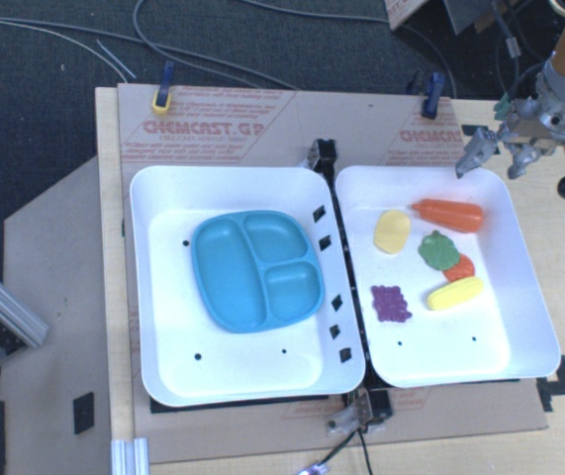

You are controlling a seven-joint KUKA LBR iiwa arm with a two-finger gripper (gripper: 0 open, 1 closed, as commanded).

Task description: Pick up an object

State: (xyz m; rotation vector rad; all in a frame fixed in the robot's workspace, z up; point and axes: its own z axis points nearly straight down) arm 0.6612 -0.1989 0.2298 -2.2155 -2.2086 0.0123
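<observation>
Carrot (pixel 449 214) in the right bin (pixel 519 344), open and empty hand (pixel 493 162) just above the bin's far rim.

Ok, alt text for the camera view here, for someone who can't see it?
The claw hangs open above the far edge of the right bin, which holds a toy carrot, a pale yellow piece, a green piece, a yellow piece and purple grapes. The left bin holds a blue divided plate.
</observation>
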